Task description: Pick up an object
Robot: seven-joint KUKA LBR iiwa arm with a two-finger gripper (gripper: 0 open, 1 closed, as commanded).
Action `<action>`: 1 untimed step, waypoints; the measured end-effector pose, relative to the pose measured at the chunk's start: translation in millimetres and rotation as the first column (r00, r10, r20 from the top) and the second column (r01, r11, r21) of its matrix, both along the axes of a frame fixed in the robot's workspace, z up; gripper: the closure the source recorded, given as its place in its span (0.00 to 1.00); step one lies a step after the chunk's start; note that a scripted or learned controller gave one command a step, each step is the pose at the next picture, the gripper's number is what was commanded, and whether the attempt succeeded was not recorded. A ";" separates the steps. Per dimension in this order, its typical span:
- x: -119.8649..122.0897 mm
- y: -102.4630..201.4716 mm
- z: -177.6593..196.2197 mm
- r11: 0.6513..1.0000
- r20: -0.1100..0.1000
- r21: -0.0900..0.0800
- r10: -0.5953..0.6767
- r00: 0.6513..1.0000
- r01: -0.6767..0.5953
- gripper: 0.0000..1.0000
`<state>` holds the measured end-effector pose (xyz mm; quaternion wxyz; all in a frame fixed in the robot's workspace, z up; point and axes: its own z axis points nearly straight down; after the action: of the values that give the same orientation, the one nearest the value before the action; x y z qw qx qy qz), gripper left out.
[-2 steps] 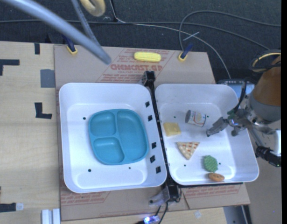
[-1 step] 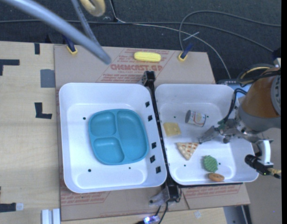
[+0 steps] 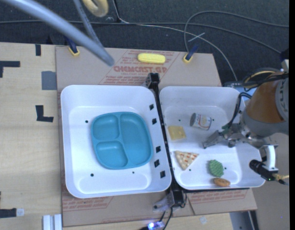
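Nearest to the lower edge of the frame, in the right bin, lie an orange-brown piece and just above it a green knobbly piece. To their left, close to the divider, is a triangular pizza-like slice, and above that a small yellow square. Further up, a small can lies on its side.

The hand is low in the middle of the right bin, to the right of the yellow square and below the can — its dark fingers point left and look spread apart, with nothing between them. It touches none of the objects. The grey arm with its orange band enters from the right edge.

The left bin holds a blue divided plate in its centre. Beyond the bins, at the upper middle of the frame, a yellow banana-like object rests on the cardboard that covers the bench.
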<state>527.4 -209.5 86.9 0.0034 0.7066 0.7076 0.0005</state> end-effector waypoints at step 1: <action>0.2 -0.1 10.3 1.000 0.001 -0.002 0.000 1.000 0.000 1.00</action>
<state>527.6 -209.6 97.3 0.0046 0.7065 0.7077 0.0003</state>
